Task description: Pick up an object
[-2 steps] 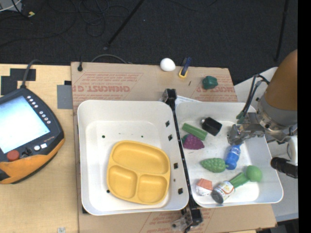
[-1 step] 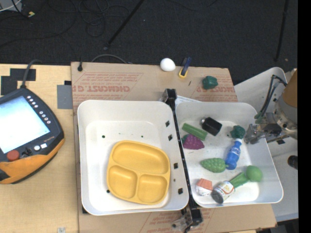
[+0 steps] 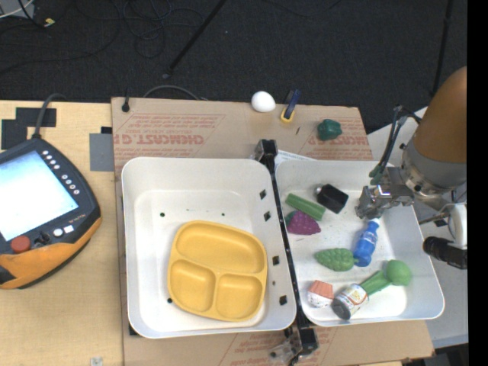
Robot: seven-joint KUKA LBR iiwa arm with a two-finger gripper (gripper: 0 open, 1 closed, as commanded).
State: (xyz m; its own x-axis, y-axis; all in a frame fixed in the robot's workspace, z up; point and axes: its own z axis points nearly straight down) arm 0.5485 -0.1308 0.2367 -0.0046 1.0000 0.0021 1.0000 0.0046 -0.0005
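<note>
Lay tilted in the right white bin (image 3: 427, 311), a small blue plastic bottle (image 3: 366, 243), white cap uppermost.

Gripper (image 3: 371, 204) hovers just above blue bottle (image 3: 366, 243) in right bin (image 3: 427, 307).

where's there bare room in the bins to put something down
Left bin: bare floor along its far wall and left wall, beside the yellow tray. Right bin: crowded; the blue bottle, green pieces and can leave narrow gaps.
</note>
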